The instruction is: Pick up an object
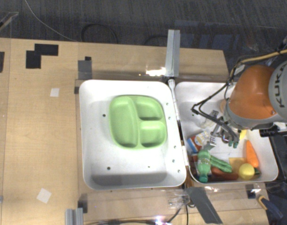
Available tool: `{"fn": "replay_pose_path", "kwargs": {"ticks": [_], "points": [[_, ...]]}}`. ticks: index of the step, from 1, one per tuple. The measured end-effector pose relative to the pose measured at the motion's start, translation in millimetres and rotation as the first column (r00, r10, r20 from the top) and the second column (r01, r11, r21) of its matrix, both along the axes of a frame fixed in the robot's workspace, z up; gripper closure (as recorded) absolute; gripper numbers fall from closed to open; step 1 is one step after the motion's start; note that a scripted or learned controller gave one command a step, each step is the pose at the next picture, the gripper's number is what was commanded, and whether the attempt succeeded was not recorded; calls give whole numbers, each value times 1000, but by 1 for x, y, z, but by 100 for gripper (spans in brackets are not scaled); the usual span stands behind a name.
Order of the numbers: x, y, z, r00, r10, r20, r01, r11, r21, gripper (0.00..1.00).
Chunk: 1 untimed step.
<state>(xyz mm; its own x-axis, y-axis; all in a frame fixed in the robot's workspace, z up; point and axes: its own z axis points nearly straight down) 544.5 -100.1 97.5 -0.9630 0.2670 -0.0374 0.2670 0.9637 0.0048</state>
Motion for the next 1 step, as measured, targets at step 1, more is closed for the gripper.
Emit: {"fn": "replay_pose_path", "kwargs": {"ticks": [1], "points": [[17,-64,67,990,141,-23,-141,990,-1,0]]}}
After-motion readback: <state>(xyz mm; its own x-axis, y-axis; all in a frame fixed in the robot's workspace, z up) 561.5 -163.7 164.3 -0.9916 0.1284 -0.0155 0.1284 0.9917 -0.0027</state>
